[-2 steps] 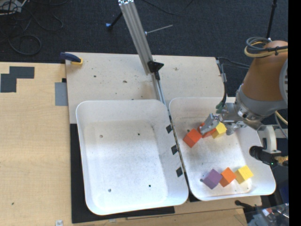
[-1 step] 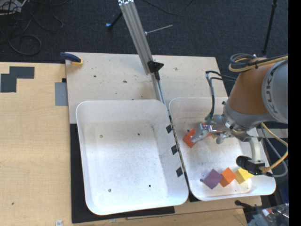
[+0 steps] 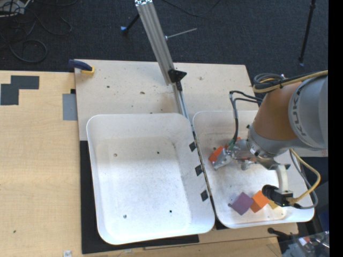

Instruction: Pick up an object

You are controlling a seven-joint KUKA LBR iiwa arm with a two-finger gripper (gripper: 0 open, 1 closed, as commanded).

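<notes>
gripper at red block, left edge of right bin, maybe touching | claw state: cannot tell | lift seemingly not yet done

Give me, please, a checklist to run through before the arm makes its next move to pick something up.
1. Gripper is over the right bin: ok.
2. Targets in that bin: a purple block and an orange block lie at its near end: ok.
3. Room around either block for a clean single grasp: not ok, they lie close side by side.
4. Red-orange thing at the gripper, held or merely beside it: cannot tell.
5. Clearance between the gripper and the bin's left wall: cannot tell, they look close from this slant.
</notes>
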